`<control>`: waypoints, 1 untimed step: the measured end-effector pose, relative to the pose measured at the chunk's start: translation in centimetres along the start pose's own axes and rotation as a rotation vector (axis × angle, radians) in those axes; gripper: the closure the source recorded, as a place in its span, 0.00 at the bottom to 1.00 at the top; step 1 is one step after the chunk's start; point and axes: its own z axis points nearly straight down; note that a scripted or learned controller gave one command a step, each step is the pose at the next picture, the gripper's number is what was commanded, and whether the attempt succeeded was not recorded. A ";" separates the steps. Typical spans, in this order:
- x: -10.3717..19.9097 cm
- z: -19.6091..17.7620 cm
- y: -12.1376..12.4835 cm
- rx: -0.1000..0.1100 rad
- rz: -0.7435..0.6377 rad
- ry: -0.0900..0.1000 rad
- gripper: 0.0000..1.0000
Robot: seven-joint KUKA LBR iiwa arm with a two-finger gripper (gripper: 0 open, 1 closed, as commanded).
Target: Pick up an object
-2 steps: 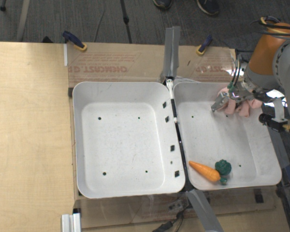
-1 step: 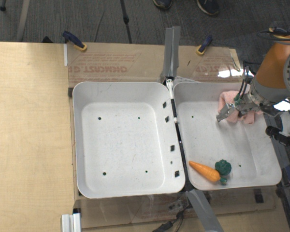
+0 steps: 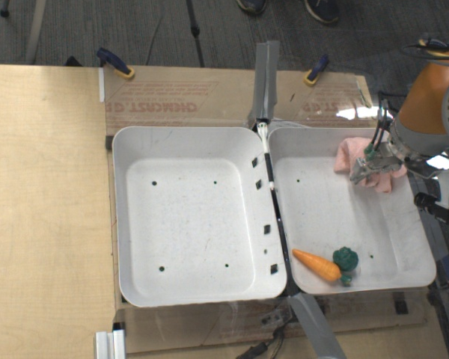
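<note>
Pincer (image 3: 368, 172): low in the right bin's far corner, down on the pink cloth; whether its tips are spread or closed I cannot tell, since metal and fabric blur together there.
Contact: it seems to press on or into the cloth's near-left edge, but no fold shows plainly between the tips, so a hold is not confirmed.
Cloth (image 3: 353, 155): pink, crumpled, lying against the far wall of the right bin, partly under the pincer.
Arm (image 3: 426, 103): orange band above the wrist, reaching in from the right over the bin's edge.
Right bin (image 3: 389, 238): also holds a carrot near its front wall, well apart from the cloth.
Carrot (image 3: 317, 265): orange, lying flat, its green top (image 3: 346, 259) toward the right.
Left bin (image 3: 187, 215): just beside the right one, sharing a middle rim.
Risk: soft cloth may slip out on the lift if only a thin fold is pinched; I judge this the likeliest failure.
Second risk: cloth sits close to the wall, so the tips might catch the rim or drag the bin.
</note>
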 end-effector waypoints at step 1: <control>9.0 -13.4 -4.1 0.002 0.046 -0.001 1.00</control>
